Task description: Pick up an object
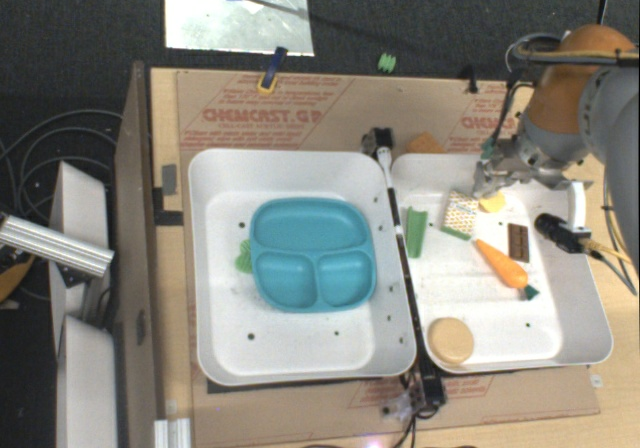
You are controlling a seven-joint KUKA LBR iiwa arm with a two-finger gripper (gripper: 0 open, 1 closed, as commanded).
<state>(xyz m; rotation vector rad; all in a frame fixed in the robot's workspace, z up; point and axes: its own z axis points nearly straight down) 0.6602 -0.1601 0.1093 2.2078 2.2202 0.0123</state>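
My gripper (489,183) hangs over the back of the right bin (585,336), just above a small yellow piece (491,203). Beside that piece lies a speckled tan block with a green edge (460,214). An orange carrot (501,264) lies slantwise in the middle of the bin, with a brown bar (518,241) close to its right. A green stick (415,232) rests near the bin's left wall. A round tan bun (451,340) sits at the front left corner. I see nothing held in the gripper.
The left bin (215,336) holds a blue divided plate (312,252), and a small green thing (243,257) peeks out at the plate's left edge. A tan object (425,143) lies on the cardboard behind the right bin. The grey arm (600,106) enters from the right.
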